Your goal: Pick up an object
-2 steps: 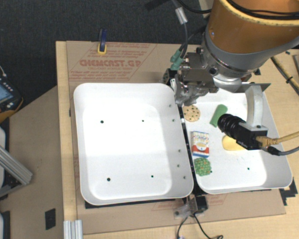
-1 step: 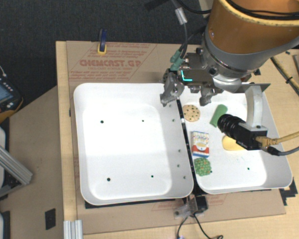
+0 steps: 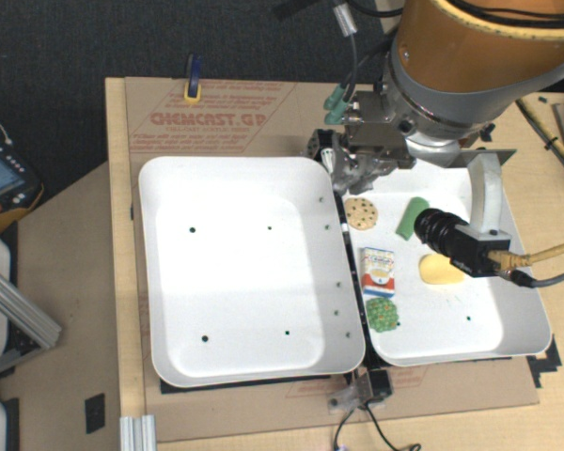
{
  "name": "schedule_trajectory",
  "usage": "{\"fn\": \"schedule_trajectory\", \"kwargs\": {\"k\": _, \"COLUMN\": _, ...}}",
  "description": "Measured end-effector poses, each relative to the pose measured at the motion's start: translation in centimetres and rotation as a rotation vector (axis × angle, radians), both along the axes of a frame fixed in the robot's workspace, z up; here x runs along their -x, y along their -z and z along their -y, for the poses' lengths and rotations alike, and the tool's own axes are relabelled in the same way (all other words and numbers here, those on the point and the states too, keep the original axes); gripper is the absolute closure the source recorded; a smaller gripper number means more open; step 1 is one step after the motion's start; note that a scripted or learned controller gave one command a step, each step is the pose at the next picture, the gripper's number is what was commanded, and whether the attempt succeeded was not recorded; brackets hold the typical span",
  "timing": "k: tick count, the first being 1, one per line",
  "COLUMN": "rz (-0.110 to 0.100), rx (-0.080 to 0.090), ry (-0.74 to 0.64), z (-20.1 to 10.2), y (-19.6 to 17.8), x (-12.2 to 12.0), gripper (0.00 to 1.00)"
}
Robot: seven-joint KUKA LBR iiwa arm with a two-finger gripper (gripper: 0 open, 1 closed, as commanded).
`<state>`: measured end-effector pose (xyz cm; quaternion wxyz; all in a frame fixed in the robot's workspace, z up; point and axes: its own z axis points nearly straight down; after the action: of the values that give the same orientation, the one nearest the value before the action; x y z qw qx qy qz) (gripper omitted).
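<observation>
My gripper (image 3: pixel 351 178) hangs over the far left corner of the right bin (image 3: pixel 508 332), just above a round brown cookie (image 3: pixel 361 214). Nothing shows between its fingers. To the right of the cookie lies a green block (image 3: pixel 413 216), partly hidden by the robot's black fitting. A yellow rounded piece (image 3: pixel 438 272) sits lower right of it. A small white carton with red and blue print (image 3: pixel 378 271) lies near the bin's left wall. Just below the carton is a green round item (image 3: pixel 383 314).
The left bin (image 3: pixel 235 271) adjoins the right one along a shared wall. Both rest on a brown cardboard sheet (image 3: pixel 216 111). A blue and yellow clamp (image 3: pixel 194 81) stands at the sheet's far edge. The large grey and orange arm covers the right bin's far side.
</observation>
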<state>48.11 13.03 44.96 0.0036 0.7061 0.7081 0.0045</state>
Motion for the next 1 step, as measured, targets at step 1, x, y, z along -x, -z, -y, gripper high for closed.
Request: {"fn": "schedule_trajectory", "kwargs": {"k": 1, "rz": -0.001, "rx": -0.003, "ry": -0.002, "z": -4.13, "y": -8.43, "x": 0.17, "gripper": 1.00}}
